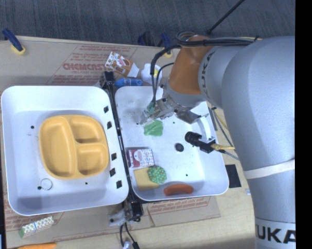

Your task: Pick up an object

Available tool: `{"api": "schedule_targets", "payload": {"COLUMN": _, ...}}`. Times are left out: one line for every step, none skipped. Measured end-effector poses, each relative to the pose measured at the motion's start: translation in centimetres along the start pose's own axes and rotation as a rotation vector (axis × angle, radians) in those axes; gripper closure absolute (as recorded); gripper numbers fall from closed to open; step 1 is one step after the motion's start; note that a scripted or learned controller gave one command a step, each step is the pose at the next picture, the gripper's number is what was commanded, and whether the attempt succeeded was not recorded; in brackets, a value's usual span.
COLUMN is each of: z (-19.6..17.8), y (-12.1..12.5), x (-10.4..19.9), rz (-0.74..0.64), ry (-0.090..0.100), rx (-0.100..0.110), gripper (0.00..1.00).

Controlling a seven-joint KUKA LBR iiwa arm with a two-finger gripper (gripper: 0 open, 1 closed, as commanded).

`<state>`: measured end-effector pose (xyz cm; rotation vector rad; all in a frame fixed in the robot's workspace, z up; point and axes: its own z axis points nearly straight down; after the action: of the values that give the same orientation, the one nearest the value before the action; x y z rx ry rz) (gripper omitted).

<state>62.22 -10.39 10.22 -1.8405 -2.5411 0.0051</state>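
grey arm (259,113) was seen large at the frame's right, reaching into the right bin (197,166). its gripper (151,112) was poised just above a green scrap (154,128) at the bin's upper middle — open or clenched could not be told. a yellow tray (73,145) was set in the left bin (16,139).

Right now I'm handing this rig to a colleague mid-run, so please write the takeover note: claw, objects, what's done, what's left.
Claw: low in the right bin, just above the light green piece in the view; open or shut cannot be told, and no object is seen in its grip.
Also in the right bin: red-and-white packet, yellow block overlapped by a green bumpy ball, orange sausage-shaped item.
Left bin: yellow divided tray.
Done: no object visibly lifted.
Left: grasp and lift one; the green piece is nearest.
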Motion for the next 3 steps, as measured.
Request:
{"api": "schedule_targets", "payload": {"z": 0.0, "y": 0.0, "x": 0.0, "rz": 0.000, "ry": 0.000, "rx": 0.000, "gripper": 0.00}}
{"api": "schedule_targets", "payload": {"z": -1.0, "y": 0.0, "x": 0.0, "rz": -0.004, "ry": 0.000, "rx": 0.001, "gripper": 1.00}}
{"api": "schedule_targets", "payload": {"z": -1.0, "y": 0.0, "x": 0.0, "rz": -0.005, "ry": 0.000, "rx": 0.002, "gripper": 0.00}}
